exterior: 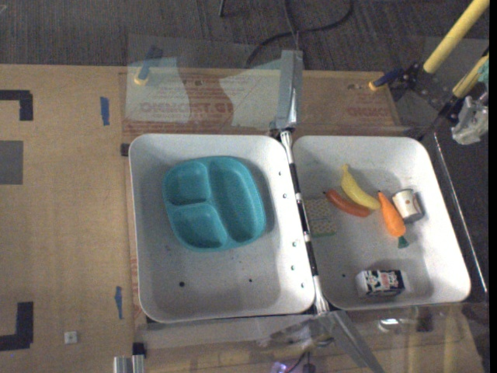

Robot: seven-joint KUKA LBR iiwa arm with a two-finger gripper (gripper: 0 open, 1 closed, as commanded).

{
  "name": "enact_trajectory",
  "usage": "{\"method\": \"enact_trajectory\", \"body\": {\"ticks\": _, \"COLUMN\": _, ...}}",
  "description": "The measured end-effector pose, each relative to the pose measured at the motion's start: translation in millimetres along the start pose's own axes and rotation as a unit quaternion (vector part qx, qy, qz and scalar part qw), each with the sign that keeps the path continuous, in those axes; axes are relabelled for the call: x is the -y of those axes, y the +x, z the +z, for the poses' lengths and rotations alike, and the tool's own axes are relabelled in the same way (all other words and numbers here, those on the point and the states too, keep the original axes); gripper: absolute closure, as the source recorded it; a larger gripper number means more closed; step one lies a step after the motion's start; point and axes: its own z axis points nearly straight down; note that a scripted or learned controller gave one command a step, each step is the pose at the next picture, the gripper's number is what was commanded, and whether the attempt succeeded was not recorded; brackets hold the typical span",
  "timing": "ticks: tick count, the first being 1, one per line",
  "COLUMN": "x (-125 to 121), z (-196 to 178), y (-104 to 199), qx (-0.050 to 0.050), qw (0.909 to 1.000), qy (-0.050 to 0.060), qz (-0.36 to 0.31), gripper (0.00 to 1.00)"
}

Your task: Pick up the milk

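- Milk (381, 281) lies on its side, right bin (443, 208), near front wall.
- Carrot (391, 215), can (407, 205), banana (358, 189) farther back, apart from it.
- End effector (469, 120) at right edge, outside bin; grip state cannot be told.

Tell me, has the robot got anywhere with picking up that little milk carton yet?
Nothing looks done so far. The milk carton lies on its side near the front of the right bin, apart from the banana, carrot and can. Nothing is in hand: the gripper sits at the right edge, beyond the bin's rim. Left to do: reach in, close on the carton and lift it.
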Motion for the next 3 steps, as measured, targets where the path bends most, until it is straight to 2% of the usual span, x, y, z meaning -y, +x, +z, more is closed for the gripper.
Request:
{"method": "enact_trajectory", "body": {"ticks": 1, "x": -3, "z": -7, "y": 3, "qx": 0.002, "qw": 1.0, "qy": 0.002, "qz": -0.003, "gripper": 1.0}}
{"method": "enact_trajectory", "body": {"ticks": 2, "x": -87, "z": -43, "y": 88, "qx": 0.0, "qw": 0.9984, "qy": 0.0, "qz": 0.056, "gripper": 1.0}}
{"method": "enact_trajectory", "body": {"ticks": 3, "x": -52, "z": 71, "y": 142, "qx": 0.0, "qw": 0.9996, "qy": 0.001, "qz": 0.027, "gripper": 1.0}}
